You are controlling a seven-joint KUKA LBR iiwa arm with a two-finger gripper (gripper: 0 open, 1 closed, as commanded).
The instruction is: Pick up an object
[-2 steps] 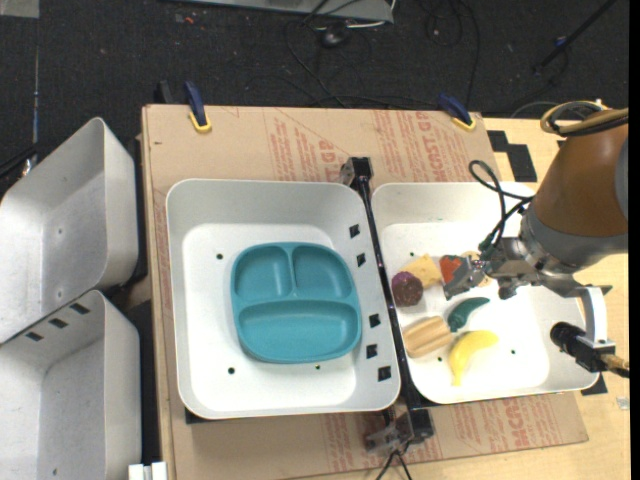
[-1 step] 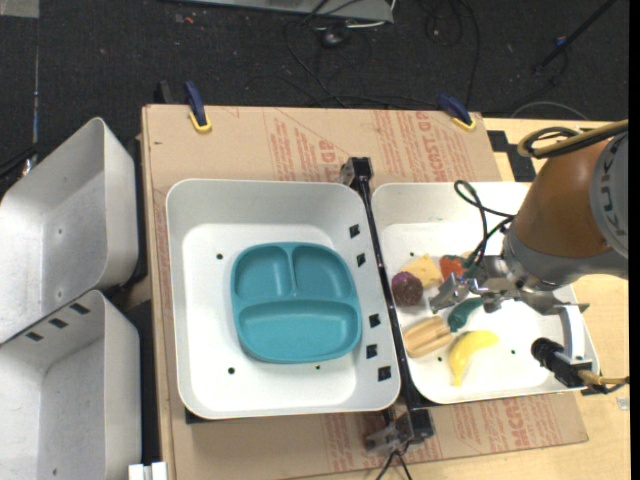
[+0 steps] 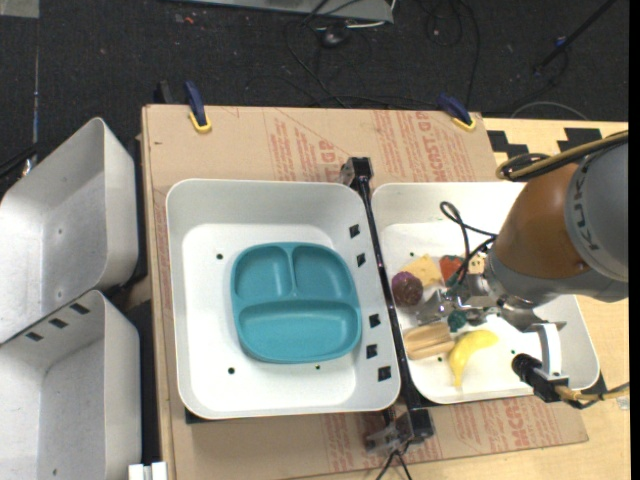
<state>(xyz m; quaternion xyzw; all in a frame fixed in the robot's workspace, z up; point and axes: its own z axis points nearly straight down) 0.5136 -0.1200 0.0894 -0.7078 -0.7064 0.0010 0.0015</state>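
The worktop point(image 3: 260, 138) is brown board printed with red lettering (two clamps at its far edge). Directly on it sit two shallow white bins side by side, touching: the left bin point(image 3: 190, 298) and the right bin point(image 3: 420, 203).

You have a divided tray point(image 3: 296, 303) in the left bin point(image 3: 190, 268). The right bin point(image 3: 420, 203) holds a banana point(image 3: 468, 352), a block point(image 3: 427, 342) left of it, and a round fruit point(image 3: 407, 287) behind.

The grey arm point(image 3: 590, 238) reaches in from the right, orange-banded wrist point(image 3: 535, 233) angled low.
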